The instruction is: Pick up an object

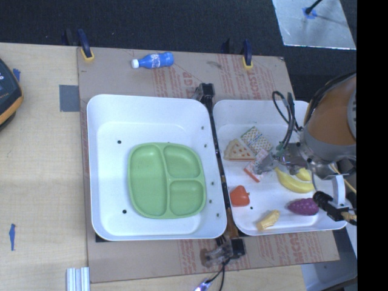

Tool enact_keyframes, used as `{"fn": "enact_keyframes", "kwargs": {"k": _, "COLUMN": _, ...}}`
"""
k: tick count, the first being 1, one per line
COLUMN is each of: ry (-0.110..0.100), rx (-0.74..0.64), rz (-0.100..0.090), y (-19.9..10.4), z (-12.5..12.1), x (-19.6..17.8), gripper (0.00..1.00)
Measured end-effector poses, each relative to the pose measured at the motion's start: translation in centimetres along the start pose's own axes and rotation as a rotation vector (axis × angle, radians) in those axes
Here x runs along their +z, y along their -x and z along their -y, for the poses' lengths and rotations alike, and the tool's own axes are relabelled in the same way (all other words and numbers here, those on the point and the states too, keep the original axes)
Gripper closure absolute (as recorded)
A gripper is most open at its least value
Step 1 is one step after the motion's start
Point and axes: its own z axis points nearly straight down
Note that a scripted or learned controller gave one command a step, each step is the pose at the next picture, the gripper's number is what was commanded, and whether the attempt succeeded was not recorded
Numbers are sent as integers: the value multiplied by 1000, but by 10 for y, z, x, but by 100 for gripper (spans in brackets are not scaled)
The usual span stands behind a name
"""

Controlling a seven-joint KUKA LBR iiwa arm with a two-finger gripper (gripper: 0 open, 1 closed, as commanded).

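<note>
Two shallow white bins sit side by side on a cardboard-covered bench. The left bin [100, 162] holds a pale green divided plate [165, 179], lying flat near its middle.

The right bin [227, 117] holds a scatter of small toy foods. A tan wedge like a pizza slice [238, 150] lies toward its far left, with a patterned wafer [256, 138] just beside it on the right. A red pepper-like piece [239, 196] rests against the bin's left wall. Nearer the front lies a small yellow piece [268, 219], and to its right a purple piece [303, 207]. A yellow banana [295, 180] lies just beyond the purple one.

The grey arm with its orange band [332, 117] reaches in from the right. Its gripper [264, 162] is low inside the right bin, between the pizza slice and the banana, tip touching or just above a small red-and-white item [253, 173]. I cannot tell how wide the jaws stand or whether they hold anything.

Beyond the bins, a small blue bottle [153, 60] lies on its side.
</note>
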Motion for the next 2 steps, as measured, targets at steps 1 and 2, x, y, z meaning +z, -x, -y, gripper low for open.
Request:
{"fn": "enact_keyframes", "kwargs": {"k": 1, "ry": -18, "rx": 1, "rz": 1, "y": -37, "z": -83, "x": 2, "gripper": 0}}
{"fn": "enact_keyframes", "kwargs": {"k": 2, "ry": -7, "rx": 2, "rz": 0, "y": 12, "z": -11, "x": 5, "gripper": 0}}
